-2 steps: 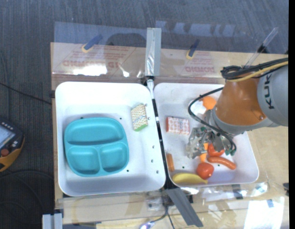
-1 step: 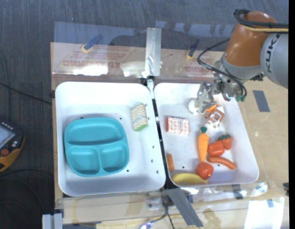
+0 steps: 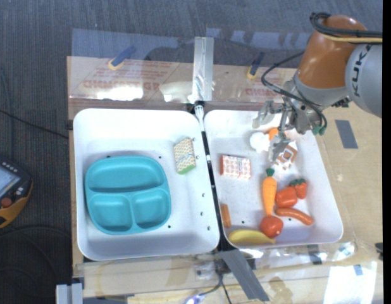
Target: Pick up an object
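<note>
My gripper (image 3: 279, 132) hangs over the back of the right bin (image 3: 328, 198), with the orange-banded arm reaching in from the upper right. Under and beside its fingers lie a small white and orange item (image 3: 261, 139) and a white and brown piece (image 3: 285, 156). Further forward in that bin lie a red and white patterned packet (image 3: 236, 166), a carrot (image 3: 269, 194), a red pepper (image 3: 288, 196), an orange sausage shape (image 3: 296, 216), a red tomato (image 3: 271, 226) and a yellow banana (image 3: 250, 237). I see nothing clearly held between the fingers.
The left bin (image 3: 100, 122) holds a teal divided plate (image 3: 127, 193) and a small speckled sponge-like block (image 3: 184, 155). A low wall (image 3: 208, 170) separates the bins. A small brown piece (image 3: 226, 215) lies by the right bin's left wall.
</note>
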### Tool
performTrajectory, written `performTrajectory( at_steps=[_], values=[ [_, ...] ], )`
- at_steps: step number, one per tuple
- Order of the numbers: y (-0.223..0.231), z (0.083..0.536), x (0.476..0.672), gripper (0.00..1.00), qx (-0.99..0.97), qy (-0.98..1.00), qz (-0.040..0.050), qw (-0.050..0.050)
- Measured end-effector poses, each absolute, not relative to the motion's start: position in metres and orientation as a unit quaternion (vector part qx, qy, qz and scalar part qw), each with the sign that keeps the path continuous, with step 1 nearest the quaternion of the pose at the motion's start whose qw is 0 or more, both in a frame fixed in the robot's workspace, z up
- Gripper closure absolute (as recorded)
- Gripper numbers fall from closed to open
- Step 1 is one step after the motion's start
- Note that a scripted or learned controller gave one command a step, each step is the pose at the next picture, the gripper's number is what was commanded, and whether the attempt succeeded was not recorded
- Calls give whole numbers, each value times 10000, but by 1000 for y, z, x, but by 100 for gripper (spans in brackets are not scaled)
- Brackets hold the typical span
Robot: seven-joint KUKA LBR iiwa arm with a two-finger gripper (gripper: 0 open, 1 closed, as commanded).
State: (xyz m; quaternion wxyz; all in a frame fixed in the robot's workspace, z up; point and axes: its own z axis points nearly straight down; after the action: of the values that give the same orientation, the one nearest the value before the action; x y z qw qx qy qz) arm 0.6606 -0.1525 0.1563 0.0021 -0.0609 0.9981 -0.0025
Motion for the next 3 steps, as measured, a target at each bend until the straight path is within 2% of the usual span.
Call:
performTrajectory(
  at_steps=[1, 2, 3],
  values=[
    [-140, 90, 575, 0, -1098, 9939, -31, 42],
    [-158, 91, 531, 0, -1205, 9927, -40, 64],
    [-159, 102, 533, 100, -1204, 9927, -70, 70]
  ],
)
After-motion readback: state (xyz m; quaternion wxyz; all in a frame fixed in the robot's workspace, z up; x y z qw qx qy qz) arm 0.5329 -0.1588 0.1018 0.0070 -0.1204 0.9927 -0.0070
